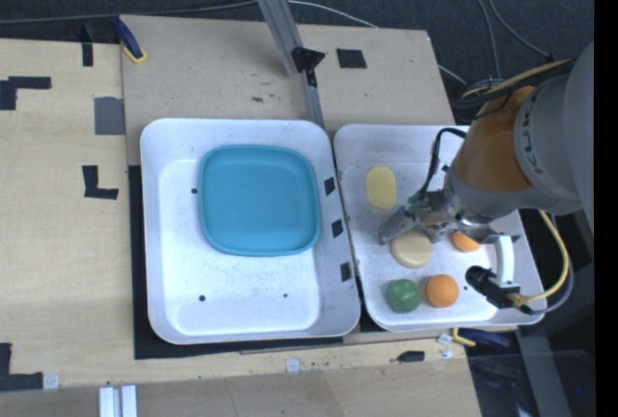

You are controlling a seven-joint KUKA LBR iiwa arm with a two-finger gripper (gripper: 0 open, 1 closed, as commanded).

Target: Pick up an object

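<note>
Right bin [362,212] held the gripper [417,224], low over a cream rounded object [412,250], just above and touching or nearly so. Finger state couldn't be told. Yellow object [381,186] sat just up-left of it. Green ball [403,294] and orange ball [442,291] sat side by side near the front wall. Left bin [169,212] held a blue plate [259,200]. Arm [526,150] came in from the right.
</note>
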